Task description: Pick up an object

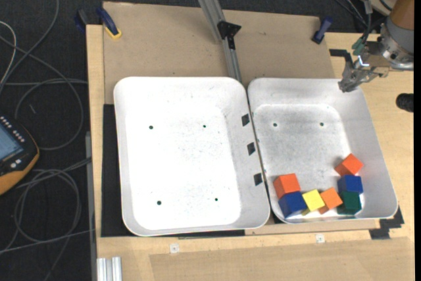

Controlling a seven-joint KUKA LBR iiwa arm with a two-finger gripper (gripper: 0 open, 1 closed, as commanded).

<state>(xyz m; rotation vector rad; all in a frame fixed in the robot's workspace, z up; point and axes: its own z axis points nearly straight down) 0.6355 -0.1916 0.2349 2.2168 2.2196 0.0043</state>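
The gripper [348, 83] hangs over the far right corner of the right bin [296, 108], its small dark tip just at the rim; from this angle I cannot tell how the claw is set. Nothing is visibly held. The things to pick all sit crowded in the near right corner of that bin, well apart from the gripper: an orange cube [286, 183], a blue cube [292, 204], a yellow cube [313, 199], a second orange cube [331, 197], a green cube [350, 203], a blue cube [352, 184] above it, and a tilted orange cube [350, 164]. The left bin [177, 154] bears none. The likely trouble is the crowding: cubes touch each other and press against the bin wall, so a descent may land on an edge, shove neighbours aside, or close on two at once.
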